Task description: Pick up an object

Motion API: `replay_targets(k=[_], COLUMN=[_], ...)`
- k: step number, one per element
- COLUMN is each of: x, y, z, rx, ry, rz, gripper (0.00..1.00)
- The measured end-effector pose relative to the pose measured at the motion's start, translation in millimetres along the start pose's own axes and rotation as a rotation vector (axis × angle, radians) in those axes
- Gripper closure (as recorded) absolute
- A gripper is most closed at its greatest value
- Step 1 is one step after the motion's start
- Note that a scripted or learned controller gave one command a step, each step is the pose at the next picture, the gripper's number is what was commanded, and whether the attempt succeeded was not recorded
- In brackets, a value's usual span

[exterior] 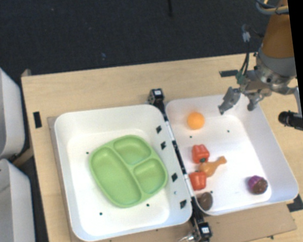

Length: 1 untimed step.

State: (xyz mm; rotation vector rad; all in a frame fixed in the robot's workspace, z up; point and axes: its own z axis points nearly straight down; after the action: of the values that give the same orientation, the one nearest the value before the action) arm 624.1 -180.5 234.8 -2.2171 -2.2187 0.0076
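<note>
Dark carpet lay beyond the far edge of a pale wooden bench, which bore two shallow white bins side by side. In the left bin rested a green divided plate, a little tilted toward the near left. The right bin held the loose things: an orange ball toward its far side, a red pepper just near of that, a yellow-orange gourd-shaped toy touching or almost touching the pepper, an orange-red piece against the divider, a brown lump at the near left corner, and a purple piece well apart at the near right.

From the right, the grey arm reached in with its gripper hovering over the far right part of the right bin, fingers spread and nothing between them. No object had yet been taken, so the approach seemed to be the step in hand. The orange ball sat nearest, to the left of the fingers and standing alone. A likely next move would be to shift left over it, descend with the fingers astride it, and close; being round, it could easily roll out of the pinch.
</note>
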Motion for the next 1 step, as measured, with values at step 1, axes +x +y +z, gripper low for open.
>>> replay_targets(k=[1], x=[-4.1], y=[1.4], z=[65.3], rx=[0.001], ry=[0.0], rz=[0.003], gripper=[0.0])
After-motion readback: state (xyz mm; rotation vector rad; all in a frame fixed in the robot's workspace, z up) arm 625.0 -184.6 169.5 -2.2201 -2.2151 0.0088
